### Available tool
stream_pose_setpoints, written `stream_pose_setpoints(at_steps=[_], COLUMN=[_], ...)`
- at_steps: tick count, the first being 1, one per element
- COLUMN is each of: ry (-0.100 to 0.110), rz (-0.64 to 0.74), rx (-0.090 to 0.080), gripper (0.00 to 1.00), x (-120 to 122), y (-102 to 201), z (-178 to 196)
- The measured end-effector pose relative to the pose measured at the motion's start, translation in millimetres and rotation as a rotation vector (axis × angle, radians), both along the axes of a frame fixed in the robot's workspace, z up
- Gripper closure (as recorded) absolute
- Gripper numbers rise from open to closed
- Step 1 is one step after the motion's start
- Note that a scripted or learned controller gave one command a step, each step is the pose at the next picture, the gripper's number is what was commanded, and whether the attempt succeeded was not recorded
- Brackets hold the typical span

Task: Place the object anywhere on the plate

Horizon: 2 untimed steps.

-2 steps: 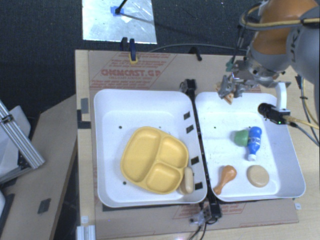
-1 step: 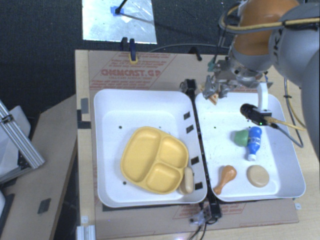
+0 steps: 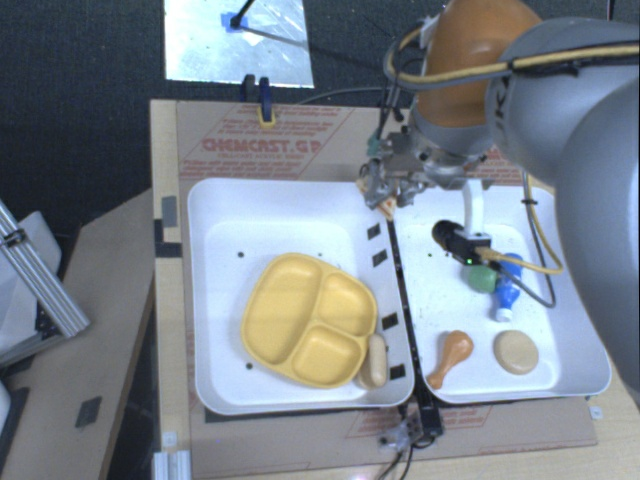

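The arm (image 3: 580,118) is a thick, smooth grey tube that fills the right side of the view. An orange, dome-shaped band (image 3: 470,43) sits above the wrist. Yellow and dark cables (image 3: 420,53) loop beside that band and run along the grey shell. Below it a cluster of grey metal fittings forms the hand (image 3: 390,183), its details too small to make out.

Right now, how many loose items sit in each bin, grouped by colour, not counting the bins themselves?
Yellow: 1, the divided plate, left bin
Beige/tan: 2, bread roll beside the plate, round piece in the right bin
Orange-brown: 1, drumstick-shaped toy
Green: 1, green piece
Blue and white: 1, blue-white item
Total: 6
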<state>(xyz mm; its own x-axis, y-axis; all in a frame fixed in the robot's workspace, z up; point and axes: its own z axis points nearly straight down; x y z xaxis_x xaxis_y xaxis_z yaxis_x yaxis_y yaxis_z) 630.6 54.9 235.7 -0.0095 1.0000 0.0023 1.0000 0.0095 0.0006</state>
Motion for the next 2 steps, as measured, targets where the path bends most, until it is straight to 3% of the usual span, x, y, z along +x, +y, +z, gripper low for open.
stream_pose_setpoints(at_steps=[2], ry=[-0.001], rz=[0.001], rx=[0.001], gripper=[1.00], x=[-9], y=[112], z=[-12])
